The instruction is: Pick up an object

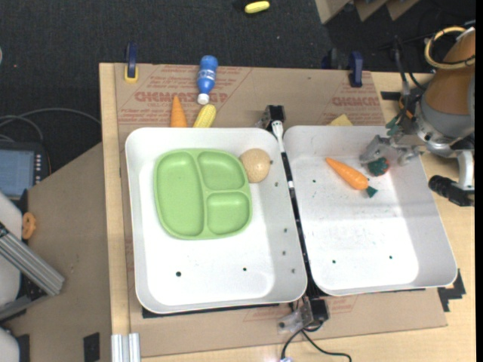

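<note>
Orange against white, the toy carrot lies flat on the floor of the right-hand bin, in its upper half, with its thin tip pointing up and to the left and its dark green stub at the lower right; its long axis runs on a slant from upper left to lower right; the gripper sits just beside that stub end, up and to the right of the carrot, near the bin's upper right corner; nothing is between it and the carrot; how the jaws stand I cannot tell, since the metal and a reddish-green part blur together there, and no object is seen pinched; the arm comes in from the right.

My reading is that a grasp would call for a short shift to the left and slightly down, with the closing direction set across the carrot's slanted length; the left bin holds a green divided plate and a tan ball, both well apart from the gripper.
</note>
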Tool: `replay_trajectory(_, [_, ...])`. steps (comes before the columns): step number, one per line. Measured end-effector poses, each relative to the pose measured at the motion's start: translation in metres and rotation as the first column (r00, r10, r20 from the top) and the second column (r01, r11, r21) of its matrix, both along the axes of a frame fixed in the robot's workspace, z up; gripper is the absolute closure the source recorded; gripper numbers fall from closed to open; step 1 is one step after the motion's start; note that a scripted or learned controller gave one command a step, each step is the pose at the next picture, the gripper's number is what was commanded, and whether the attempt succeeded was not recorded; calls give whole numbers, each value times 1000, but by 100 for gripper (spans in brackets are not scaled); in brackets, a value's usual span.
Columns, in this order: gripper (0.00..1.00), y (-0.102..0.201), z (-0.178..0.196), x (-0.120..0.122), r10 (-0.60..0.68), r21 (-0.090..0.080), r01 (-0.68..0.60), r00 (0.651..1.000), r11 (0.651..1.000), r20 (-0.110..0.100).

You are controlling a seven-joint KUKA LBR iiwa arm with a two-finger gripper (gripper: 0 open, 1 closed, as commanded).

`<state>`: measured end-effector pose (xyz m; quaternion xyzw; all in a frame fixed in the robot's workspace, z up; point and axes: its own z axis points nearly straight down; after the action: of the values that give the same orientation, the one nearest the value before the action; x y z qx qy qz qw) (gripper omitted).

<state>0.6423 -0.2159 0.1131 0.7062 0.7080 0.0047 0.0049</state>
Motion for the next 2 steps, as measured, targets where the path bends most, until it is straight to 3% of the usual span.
replay_trajectory(1, [0,-8,45,-40,-4,1,4,1000,1000,-16])
replay_trajectory(2, [0,49,-11,27,5,0,-5,1000,1000,-8])
